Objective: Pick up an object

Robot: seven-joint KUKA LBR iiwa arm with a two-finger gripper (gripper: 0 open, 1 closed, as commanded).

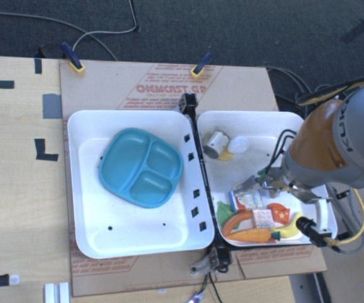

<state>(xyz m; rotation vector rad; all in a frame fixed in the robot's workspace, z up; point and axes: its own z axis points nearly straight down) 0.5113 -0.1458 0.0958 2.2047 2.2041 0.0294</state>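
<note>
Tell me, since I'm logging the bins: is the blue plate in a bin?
In. The blue plate lies flat inside the left bin, right side up, its compartments showing.

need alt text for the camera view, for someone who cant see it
A grey and orange robot arm reaches from the right over the right bin, its pincer just above a heap of toy food at the bin's near end. A small can lies at the far end; the left bin holds a blue divided plate.

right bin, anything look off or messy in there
Nothing looks damaged or spilled. The toys sit heaped in the right bin's near corner, the carrot against its front wall; the small can lies tipped.
</note>
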